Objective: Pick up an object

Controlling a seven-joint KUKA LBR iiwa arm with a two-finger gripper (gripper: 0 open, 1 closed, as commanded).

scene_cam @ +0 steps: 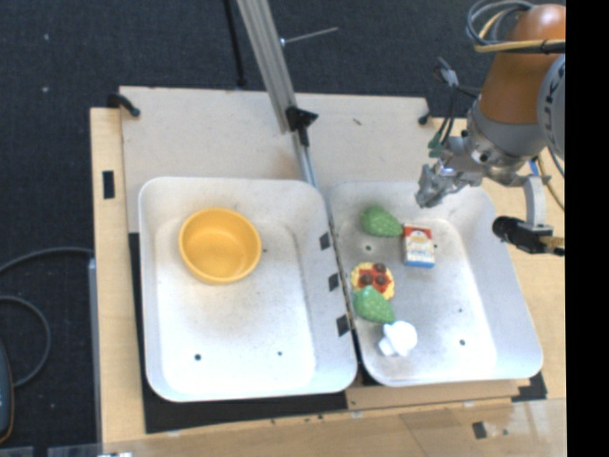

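Where dark carpet (114, 27) surrounds, wooden bench (219, 131) bears white bins (285, 369).

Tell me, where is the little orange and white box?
The small box lies in the right bin, toward its far side, just right of a green toy and below the pincer, which hovers over that bin's far edge.

a robotics lab: bench (238, 131) with two white bins (162, 350), metal camera pole (271, 60).
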